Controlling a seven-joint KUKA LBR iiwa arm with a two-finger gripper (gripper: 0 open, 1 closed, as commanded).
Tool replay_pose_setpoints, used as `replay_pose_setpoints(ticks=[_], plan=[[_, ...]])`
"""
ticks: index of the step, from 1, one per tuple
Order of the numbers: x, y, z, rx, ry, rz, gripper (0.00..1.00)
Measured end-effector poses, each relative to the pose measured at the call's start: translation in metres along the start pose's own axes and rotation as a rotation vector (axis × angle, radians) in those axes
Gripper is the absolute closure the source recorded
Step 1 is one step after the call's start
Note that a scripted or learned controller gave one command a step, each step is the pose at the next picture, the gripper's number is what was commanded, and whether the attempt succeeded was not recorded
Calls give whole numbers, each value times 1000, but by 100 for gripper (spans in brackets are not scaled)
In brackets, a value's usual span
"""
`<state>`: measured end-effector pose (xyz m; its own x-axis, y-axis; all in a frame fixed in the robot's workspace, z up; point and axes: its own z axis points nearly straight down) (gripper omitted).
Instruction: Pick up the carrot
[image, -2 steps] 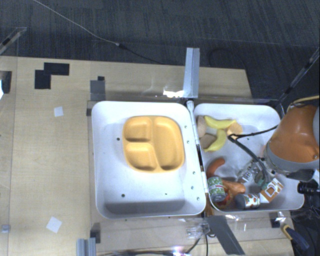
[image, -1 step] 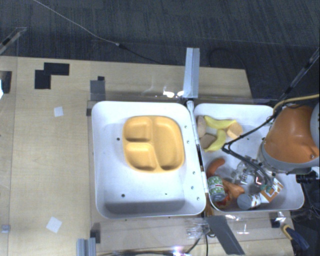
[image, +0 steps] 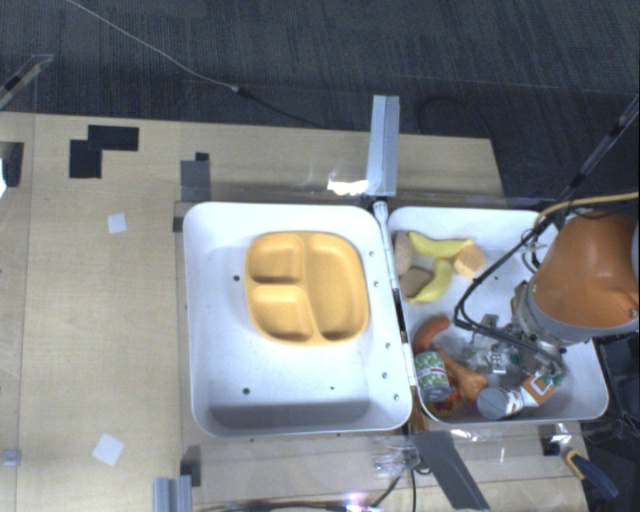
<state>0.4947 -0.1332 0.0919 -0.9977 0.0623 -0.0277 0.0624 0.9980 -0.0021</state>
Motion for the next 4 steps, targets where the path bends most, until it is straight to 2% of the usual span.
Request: replay_pose_setpoints(ticks=[1,2,3,4], plan=[[0,17,-1,3,0,-383,100],[0,19,0,0,-2,-386,0],[-8,3,2,-2,17,-46,0],[3,34,2,2,11,291,0]])
